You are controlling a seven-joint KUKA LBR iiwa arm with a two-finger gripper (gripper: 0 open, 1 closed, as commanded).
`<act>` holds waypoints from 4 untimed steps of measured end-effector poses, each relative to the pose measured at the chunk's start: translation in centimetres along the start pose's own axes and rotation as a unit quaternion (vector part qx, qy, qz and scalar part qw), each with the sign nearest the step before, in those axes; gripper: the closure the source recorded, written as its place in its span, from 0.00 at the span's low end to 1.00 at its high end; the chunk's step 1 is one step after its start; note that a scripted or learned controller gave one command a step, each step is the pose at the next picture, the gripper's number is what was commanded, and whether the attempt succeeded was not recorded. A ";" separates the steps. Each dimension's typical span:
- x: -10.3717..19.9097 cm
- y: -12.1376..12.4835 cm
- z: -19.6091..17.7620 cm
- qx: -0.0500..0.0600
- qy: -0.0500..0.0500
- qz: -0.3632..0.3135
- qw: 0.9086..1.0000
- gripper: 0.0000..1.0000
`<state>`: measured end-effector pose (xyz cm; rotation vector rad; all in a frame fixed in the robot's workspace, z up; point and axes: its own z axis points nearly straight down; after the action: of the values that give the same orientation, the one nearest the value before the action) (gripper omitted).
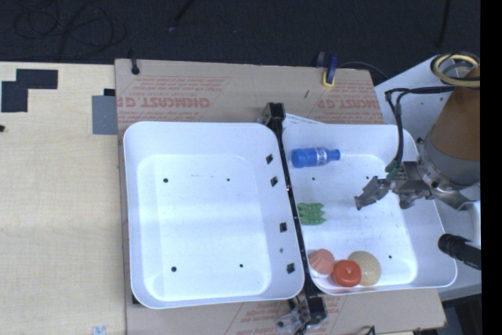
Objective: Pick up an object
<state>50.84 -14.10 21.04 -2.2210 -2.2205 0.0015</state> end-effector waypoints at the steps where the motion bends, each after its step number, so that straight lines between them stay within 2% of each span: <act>1: 0.0 0.0 -1.0 0.001 0.000 0.000 1.000 1.00; 2: -4.9 -1.1 -19.5 -0.009 -0.004 0.002 1.000 1.00; 3: -7.4 -3.4 -17.2 0.001 0.000 0.001 1.000 1.00; 4: -7.2 -3.2 -15.0 0.001 0.000 0.000 1.000 1.00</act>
<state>47.66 -21.33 36.00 -2.2203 -2.2189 0.0029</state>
